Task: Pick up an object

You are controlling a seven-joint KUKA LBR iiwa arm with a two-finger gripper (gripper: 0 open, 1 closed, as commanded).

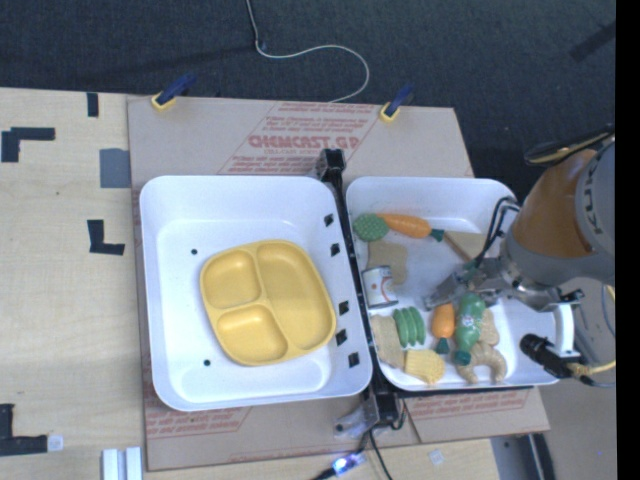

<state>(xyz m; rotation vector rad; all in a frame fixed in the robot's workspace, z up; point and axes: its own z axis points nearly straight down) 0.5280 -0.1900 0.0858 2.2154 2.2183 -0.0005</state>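
The right bin holds several toy foods: an orange carrot with a green round piece at its left end, a small white can, a green ribbed piece, a small orange piece, a green bottle-like toy, a yellow corn piece and a tan piece. My gripper reaches in from the right and is low in the bin, just above the orange piece and the green toy. Nothing is visibly held.
The left bin holds a yellow divided plate. Both bins rest on a cardboard sheet. A thin wire lies on the dark floor behind. The arm's grey body overhangs the right bin's right wall.
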